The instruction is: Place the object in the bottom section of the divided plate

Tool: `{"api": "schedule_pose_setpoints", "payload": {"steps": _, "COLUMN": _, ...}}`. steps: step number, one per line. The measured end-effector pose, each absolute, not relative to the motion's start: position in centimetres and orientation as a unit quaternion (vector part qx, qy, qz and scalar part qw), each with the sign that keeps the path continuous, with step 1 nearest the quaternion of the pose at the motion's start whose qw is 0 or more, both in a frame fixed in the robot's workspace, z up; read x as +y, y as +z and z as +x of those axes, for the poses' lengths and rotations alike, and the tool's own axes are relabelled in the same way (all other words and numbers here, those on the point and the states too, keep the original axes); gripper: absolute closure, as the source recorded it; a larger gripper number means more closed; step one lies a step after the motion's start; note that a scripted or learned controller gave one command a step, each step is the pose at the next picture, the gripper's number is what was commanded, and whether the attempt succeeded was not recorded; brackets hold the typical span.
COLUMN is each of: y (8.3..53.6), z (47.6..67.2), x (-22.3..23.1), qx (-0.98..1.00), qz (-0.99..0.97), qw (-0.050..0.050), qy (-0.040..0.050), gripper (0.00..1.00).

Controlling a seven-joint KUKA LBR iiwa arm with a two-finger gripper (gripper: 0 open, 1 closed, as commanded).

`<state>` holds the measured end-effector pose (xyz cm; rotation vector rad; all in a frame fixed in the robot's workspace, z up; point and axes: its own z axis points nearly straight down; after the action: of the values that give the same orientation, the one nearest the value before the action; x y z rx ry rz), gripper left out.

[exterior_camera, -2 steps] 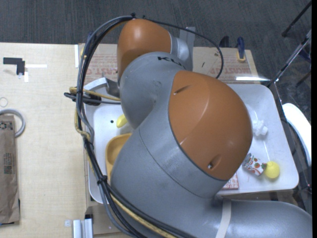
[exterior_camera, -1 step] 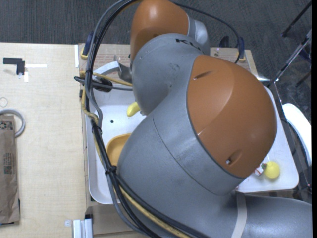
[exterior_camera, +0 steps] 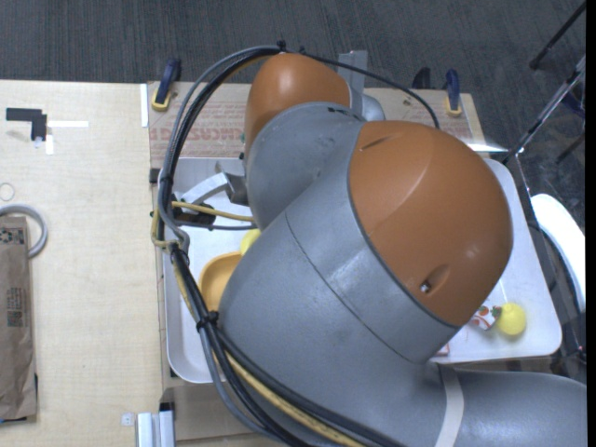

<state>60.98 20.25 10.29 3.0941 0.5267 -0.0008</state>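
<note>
arm (exterior_camera: 372, 277) hides most of both bins; gripper state cannot be told; yellow ball (exterior_camera: 510, 319) at right.

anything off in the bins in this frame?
Nothing looks spilled or damaged. The arm covers most of both bins, leaving an orange dish edge in the left bin and a small yellow object in the right bin's corner.
</note>
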Motion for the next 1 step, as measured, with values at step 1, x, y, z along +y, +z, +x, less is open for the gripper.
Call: {"api": "schedule_pose_setpoints", "payload": {"steps": 1, "y": 15.20, "z": 64.71, "x": 21.29, "qx": 0.107, "qz": 0.994, "qw": 0.001, "qy": -0.0004, "gripper": 1.00}}
